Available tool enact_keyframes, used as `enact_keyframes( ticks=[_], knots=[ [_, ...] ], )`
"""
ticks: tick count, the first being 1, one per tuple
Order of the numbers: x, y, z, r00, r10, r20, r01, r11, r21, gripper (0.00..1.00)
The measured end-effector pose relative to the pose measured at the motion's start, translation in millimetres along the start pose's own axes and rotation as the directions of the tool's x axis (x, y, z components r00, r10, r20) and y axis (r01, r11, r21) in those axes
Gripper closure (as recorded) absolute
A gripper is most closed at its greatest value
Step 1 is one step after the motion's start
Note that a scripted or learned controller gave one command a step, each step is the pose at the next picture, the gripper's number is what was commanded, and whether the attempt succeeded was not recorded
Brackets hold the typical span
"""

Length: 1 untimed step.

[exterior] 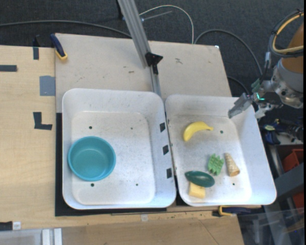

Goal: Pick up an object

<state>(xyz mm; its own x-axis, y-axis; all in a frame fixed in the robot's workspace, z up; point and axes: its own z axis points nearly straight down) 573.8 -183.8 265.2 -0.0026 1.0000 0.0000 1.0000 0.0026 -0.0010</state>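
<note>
- My arm [290, 60] is reaching in from the right, grey with the orange band showing near the top right corner.
- My gripper [240, 107] is hanging at the upper right corner of the right bin [255, 137], just over its rim.
- I am seeing one grey finger [238, 108] pointing down and left toward the bin; whether the gripper is released or clenched I cannot tell from this angle.
- Nothing is showing between my fingers; I am carrying no object.
- The right bin is holding five things, all lying on its floor:
- A banana [196, 130] is lying in the upper middle, curved, well left and below my gripper.
- A green toy [215, 164] is sitting lower, right of centre.
- A tan cone [231, 165] is lying just beside the green toy, on its right, close but whether touching I cannot tell.
- A dark green oval [200, 178] is lying near the front edge, below and left of the green toy.
- A yellow block [197, 190] is sitting under the oval's lower edge, touching or partly tucked beneath it.
- The left bin [112, 106] is holding a blue bowl [91, 158], upright, in its lower left corner.
- A grey pole [135, 24] is slanting down from the top to the gap between the two bins.
</note>
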Motion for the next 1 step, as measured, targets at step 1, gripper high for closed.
enact_keyframes(
  ticks=[1],
  knots=[
    [2.1, -2.6, 64.6, 1.0, 0.001, -0.001, -0.001, 1.0, 0.007, 0.0]
  ],
)
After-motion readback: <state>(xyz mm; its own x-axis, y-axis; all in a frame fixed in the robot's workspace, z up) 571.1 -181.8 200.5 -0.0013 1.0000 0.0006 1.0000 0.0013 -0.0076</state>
